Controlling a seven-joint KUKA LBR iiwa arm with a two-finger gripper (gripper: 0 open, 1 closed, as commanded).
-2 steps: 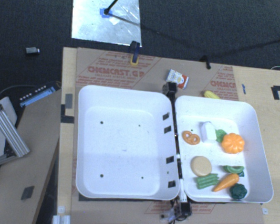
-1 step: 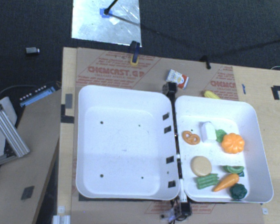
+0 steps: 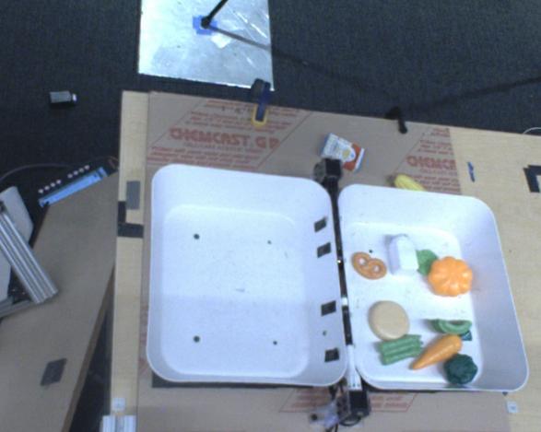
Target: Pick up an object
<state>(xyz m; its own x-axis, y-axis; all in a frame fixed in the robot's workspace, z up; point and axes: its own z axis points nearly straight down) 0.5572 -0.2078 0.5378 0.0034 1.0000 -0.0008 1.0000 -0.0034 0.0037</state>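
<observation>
The right bin (image 3: 495, 237) holds several toy foods. An orange pumpkin (image 3: 450, 276) lies near its right side, with a white block (image 3: 401, 252) and a green leaf piece (image 3: 425, 260) to its left. A pretzel (image 3: 370, 265) sits by the bin's left wall. Lower down lie a tan round cookie (image 3: 389, 319), green beans (image 3: 399, 348), an orange carrot (image 3: 436, 351), a green pepper slice (image 3: 453, 328) and dark green broccoli (image 3: 460, 369).
The left bin (image 3: 170, 194) stands beside the right one on a cardboard sheet (image 3: 221, 133). A yellow banana (image 3: 408, 183) and a small white-orange packet (image 3: 342, 151) lie on the cardboard behind the bins. A yellow-blue clamp (image 3: 259, 103) sits at the back edge.
</observation>
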